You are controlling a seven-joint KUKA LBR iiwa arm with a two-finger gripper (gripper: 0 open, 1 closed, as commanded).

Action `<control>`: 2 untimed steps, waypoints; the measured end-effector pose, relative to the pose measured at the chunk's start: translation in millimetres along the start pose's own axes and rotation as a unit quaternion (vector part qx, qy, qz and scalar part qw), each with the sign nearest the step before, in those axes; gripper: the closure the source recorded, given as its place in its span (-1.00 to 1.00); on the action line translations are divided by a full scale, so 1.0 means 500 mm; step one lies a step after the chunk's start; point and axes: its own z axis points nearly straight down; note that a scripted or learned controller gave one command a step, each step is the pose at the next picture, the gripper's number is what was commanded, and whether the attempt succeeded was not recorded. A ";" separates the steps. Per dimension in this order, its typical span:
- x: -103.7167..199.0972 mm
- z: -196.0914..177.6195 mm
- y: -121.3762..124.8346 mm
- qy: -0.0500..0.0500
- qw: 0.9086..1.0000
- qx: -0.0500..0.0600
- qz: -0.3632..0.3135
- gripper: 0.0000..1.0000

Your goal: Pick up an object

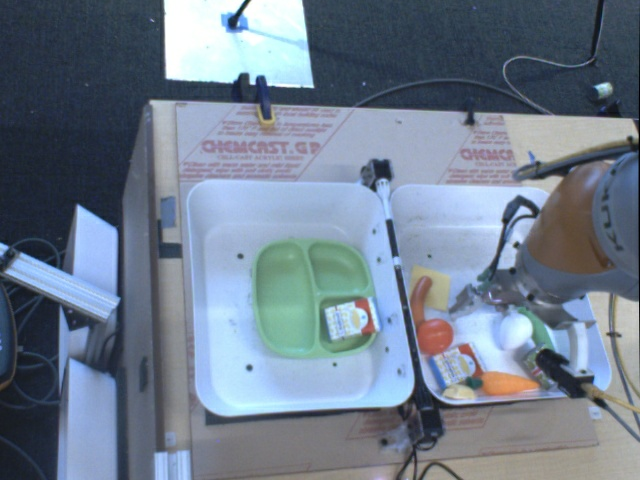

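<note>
The gripper [478,296] is seen low in the right bin [470,203], at the end of the grey arm with its orange band [565,218]. Whether it's spread or pressed together honestly can't be made out, the metal bits are too blurry at this angle, and nothing can be seen pinched in it.

Everything else is placed relative to the gripper. Just to its left, a red pepper-shaped toy [421,292] is laid over a yellow cheese wedge [432,279]. Slightly below and to the left, a red tomato [434,335] is found. Down and to the right, a white egg [515,329] is sat close by, with something green [540,330] tucked beside it under the arm. Further below, a small printed carton [456,365] is lying flat, and an orange carrot [510,383] is stretched along the bin's near wall to the right of that carton. A pale yellow piece [459,393] is wedged at the near edge too.

Well off to the left, in the left bin [230,268], a green divided plate [290,298] is set, and a second little carton [349,320] is held in its lower right compartment.
</note>
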 end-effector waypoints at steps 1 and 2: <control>0.053 -0.001 0.181 0.000 1.000 -0.001 -0.001 -1.00; 0.051 -0.023 0.182 0.000 1.000 -0.002 -0.003 1.00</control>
